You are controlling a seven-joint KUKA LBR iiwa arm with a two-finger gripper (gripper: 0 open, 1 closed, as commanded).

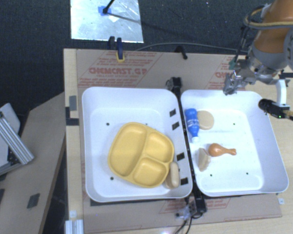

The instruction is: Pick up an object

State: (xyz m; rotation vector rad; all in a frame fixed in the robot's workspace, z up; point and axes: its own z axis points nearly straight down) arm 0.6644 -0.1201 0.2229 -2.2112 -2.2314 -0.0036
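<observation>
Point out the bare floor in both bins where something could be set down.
Right bin: bare along its right side and near edge, beyond the orange drumstick. Crowded by the divider: blue bottle, tan disc, beige piece.
Left bin: bare along the far edge, behind the yellow tray.

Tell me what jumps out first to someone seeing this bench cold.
The big yellow divided tray filling much of the left bin grabs the eye first. Next, the blue bottle against the right bin's left wall, then the gripper hovering over that bin's far edge.
</observation>
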